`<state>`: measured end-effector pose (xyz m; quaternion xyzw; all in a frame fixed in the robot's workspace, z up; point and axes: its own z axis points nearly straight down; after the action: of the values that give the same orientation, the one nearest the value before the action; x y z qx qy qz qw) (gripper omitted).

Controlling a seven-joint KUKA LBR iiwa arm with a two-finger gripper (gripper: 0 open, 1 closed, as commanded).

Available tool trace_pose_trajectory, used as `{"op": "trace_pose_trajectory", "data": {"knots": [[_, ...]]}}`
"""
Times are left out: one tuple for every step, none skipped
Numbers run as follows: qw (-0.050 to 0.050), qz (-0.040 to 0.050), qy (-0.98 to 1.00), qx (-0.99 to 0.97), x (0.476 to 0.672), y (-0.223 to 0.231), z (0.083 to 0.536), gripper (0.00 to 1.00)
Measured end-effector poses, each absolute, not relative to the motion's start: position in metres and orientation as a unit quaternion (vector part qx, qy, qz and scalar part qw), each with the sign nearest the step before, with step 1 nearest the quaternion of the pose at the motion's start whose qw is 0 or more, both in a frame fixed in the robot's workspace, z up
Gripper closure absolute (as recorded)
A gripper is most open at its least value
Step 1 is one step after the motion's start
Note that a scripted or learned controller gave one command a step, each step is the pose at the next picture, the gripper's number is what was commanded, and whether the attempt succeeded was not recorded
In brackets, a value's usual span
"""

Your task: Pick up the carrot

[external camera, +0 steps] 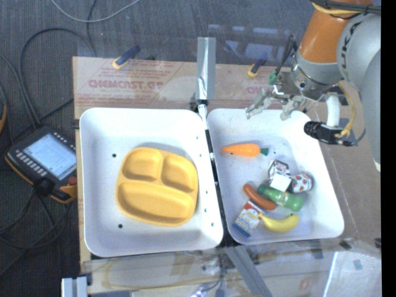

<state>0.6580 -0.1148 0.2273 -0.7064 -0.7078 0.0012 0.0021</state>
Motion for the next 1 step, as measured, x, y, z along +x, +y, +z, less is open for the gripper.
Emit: {"op": "trace_pose_trajectory", "data": {"knots": [[0.002, 0.0015, -0.796, -0.605, 0.651, -0.1338, 0.1294, 0.0]]}}
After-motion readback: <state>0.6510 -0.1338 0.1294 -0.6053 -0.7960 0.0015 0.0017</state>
